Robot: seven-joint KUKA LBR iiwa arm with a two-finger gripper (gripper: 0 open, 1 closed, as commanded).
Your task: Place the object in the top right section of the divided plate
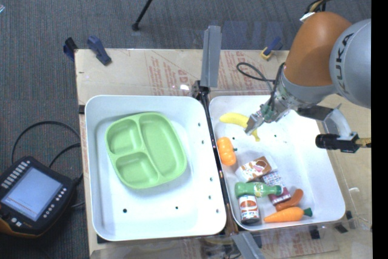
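Gripper (253, 125) (fingers closed, as far as the slant shows) pinches the right end of the yellow banana (235, 120) in the right bin (330, 176), near its upper left corner. Just below lies an orange (226, 151). The green divided plate (145, 148) sits in the left bin (97, 203), well apart.

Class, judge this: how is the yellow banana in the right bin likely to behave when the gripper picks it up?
The banana looks like a smooth plastic toy, so probably light and stiff. Its curved, glossy shape may slip or pivot. The gripper sits at its end, so it may swing.
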